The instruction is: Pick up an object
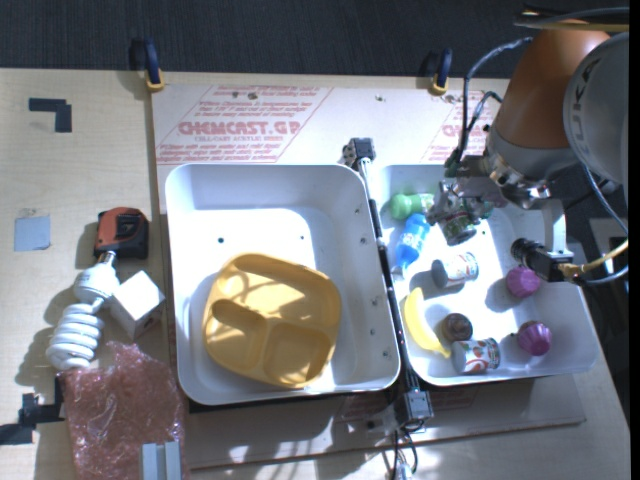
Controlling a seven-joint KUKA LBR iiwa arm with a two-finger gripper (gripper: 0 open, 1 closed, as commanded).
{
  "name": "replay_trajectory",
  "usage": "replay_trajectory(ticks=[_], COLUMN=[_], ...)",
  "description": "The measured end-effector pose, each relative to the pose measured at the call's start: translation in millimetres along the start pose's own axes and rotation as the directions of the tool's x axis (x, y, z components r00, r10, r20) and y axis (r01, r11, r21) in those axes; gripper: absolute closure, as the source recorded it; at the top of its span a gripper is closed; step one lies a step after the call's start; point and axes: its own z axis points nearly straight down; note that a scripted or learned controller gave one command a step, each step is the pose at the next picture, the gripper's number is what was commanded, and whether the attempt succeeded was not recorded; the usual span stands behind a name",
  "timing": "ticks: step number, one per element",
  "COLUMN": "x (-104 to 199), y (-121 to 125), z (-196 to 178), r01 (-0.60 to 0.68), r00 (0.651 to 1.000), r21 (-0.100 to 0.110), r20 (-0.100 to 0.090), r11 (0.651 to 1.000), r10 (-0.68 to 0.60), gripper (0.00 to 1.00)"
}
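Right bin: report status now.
Pincer low over right bin, nothing seen held. Blue bottle and green toy just beside it. Banana lies nearer front.

The arm reaches in from the right side of the view, high in the frame, its broad orange band point(545, 83) rounded and brightly lit near the top right corner, with the grey casing point(605, 93) curving behind it along the edge. Below the band the wrist narrows into a cluster of dark fittings and metal brackets, with thin cables looping over the top and trailing off to the right. The hand point(458, 213) hangs at the lower left end of this cluster, pointing down and slightly leftward (its fingers are too dark and cluttered to make out their spread).
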Motion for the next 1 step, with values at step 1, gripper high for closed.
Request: replay_trajectory(ticks=[1], x=[47.8], y=[-83.0], z=[-0.4], r01=[-0.001], r00=[1.000], r21=[0.001], r20=[0.000], r11=[1.000], r10=[0.001], gripper=[1.00])
